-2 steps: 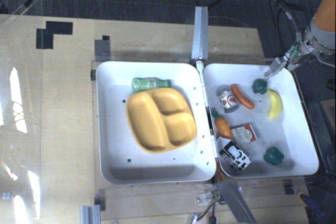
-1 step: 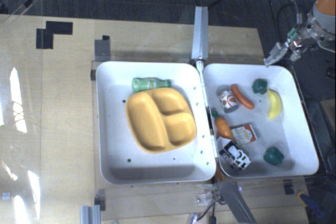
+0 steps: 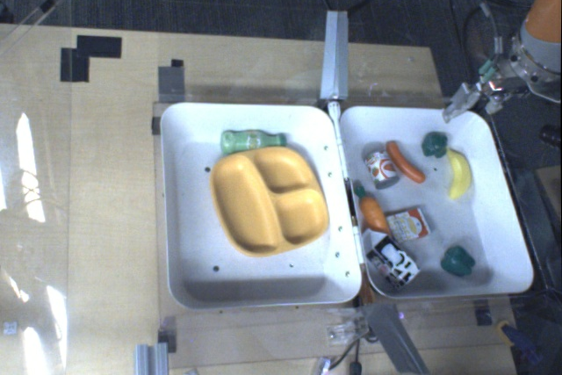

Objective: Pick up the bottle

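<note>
The two-finger gripper point(image 3: 463, 104), fingers spread and empty, should cross to the green glass bottle point(image 3: 252, 140) lying beside the yellow plastic tray point(image 3: 268, 198).

Glossy green bottle point(image 3: 252, 140); smooth white plastic bins point(image 3: 189, 215).

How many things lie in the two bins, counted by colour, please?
Green: 3, the bottle and two green lumps
Yellow: 2, the tray and the banana
Orange: 2, the sausage and the carrot
Printed packs: 3, the can, carton and black-and-white pack
Total: 10
</note>
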